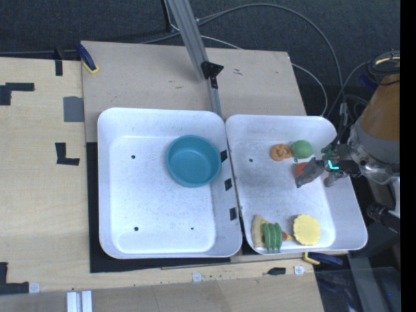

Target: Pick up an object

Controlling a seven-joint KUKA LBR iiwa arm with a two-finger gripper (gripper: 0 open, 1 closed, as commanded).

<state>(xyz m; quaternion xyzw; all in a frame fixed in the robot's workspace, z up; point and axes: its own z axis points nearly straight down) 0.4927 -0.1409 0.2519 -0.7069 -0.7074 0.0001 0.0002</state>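
Note:
My gripper (318,177) hangs over the right bin (344,207), near its right wall, and is open with nothing between its fingers. Its left finger (307,175) lies against a small red object (299,168), which it partly covers. Just above it, toward the bin's far side, sit a green ball (301,149) and an orange ring-shaped piece (281,152). At the near edge lie a yellow disc (306,229) and a green and yellow vegetable-like piece (268,234).
A blue bowl (193,160) stands in the left bin (123,194), toward its far right. A grey pole (188,28) slants down to the gap between the bins. Cables loop behind the right bin.

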